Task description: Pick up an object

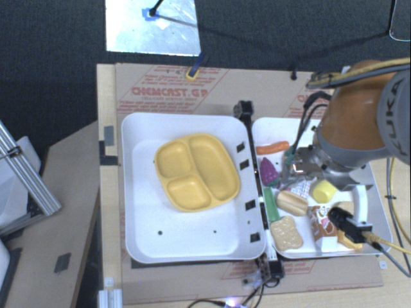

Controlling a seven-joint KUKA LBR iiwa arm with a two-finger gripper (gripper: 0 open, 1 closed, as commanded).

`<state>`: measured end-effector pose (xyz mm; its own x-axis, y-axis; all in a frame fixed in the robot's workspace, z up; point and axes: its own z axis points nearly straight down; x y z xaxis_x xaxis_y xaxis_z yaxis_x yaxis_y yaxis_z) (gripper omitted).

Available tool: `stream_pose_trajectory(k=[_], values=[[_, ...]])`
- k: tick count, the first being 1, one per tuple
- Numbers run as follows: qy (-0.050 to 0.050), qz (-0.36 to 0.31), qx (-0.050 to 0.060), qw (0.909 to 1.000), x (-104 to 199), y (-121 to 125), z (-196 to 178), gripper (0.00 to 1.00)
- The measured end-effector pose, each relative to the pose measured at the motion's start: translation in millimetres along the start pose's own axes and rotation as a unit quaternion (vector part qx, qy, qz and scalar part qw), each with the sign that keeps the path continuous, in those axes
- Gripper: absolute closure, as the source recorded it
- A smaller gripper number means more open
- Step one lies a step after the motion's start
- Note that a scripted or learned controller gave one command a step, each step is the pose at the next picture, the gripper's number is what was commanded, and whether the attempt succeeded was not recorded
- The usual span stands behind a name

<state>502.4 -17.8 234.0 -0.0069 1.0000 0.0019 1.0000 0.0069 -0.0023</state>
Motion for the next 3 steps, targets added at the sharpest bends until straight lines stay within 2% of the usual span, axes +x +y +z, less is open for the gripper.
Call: stream_pose_trajectory(k=[1,2,3], values=[[-0.001,0.003,-0.001,1.0000,-10.9,-1.1,8.4,1.00],[-0.001,0.000,-0.003,1.0000,3.4,1.2,0.1,1.00],[-0.001,0.002,-0.003,1.0000,2.4,5.3,0.7,1.00]])
